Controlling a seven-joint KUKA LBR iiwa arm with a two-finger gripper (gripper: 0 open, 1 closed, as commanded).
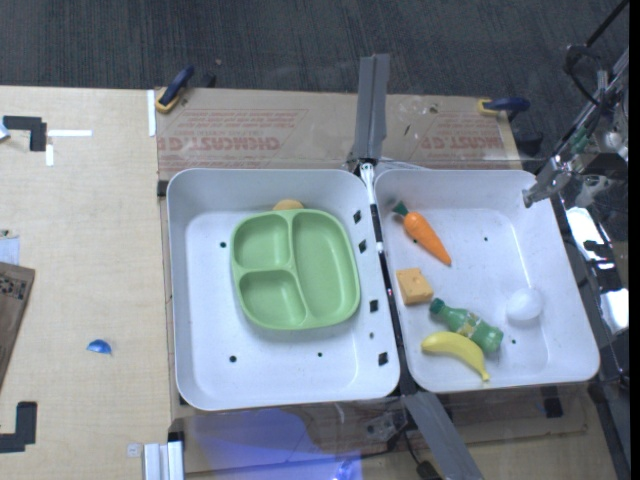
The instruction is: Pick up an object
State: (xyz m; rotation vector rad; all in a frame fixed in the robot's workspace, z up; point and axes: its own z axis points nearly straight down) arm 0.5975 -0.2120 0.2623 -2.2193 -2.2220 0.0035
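Two bins side by side on the table, one with a tray, one with toy food.

The left bin (pixel 190 268) holds a divided tray (pixel 296 268), with a small object (pixel 288 205) just behind it. In the right bin (pixel 565 268), a carrot (pixel 425 231) lies at the rear left; a cheese cube (pixel 414 286) sits before it, then a bottle (pixel 466 325), with a banana (pixel 456 350) nearest the front. A ball (pixel 523 306) lies right of the bottle.
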